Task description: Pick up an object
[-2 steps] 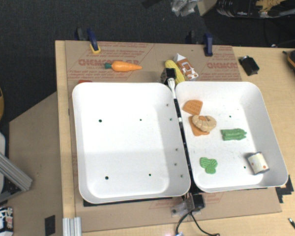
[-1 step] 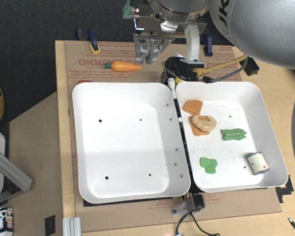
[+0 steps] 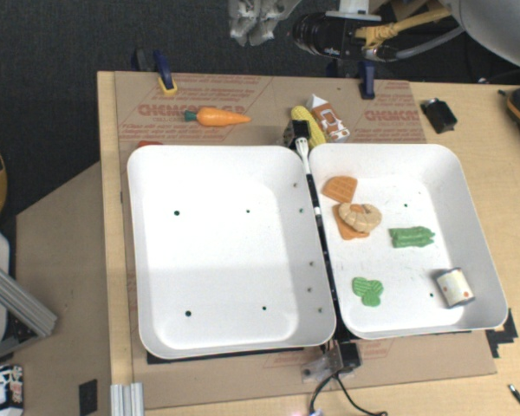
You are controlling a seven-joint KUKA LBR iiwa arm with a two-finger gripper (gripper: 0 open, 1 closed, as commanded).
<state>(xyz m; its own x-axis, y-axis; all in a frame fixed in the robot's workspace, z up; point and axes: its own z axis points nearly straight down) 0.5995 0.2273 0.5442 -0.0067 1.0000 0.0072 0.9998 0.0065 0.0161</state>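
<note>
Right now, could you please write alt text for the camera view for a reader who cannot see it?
Two shallow white bins sit side by side on a bench; the right bin holds two orange pieces, a tan shell-like piece, two green items and a small white cylinder. A toy carrot lies on the cardboard behind the left bin. The tool hangs above the far edge.

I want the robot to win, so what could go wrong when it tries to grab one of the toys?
1. The orange wedge and the tan shell-shaped piece touch and overlap in the right bin, so a grab there might catch both or push one aside.
2. The small white can lies near the bin's sloping wall and might roll away.
3. The end effector hangs far above the bins, past the bench's far edge, so a long descent could land off target.
</note>
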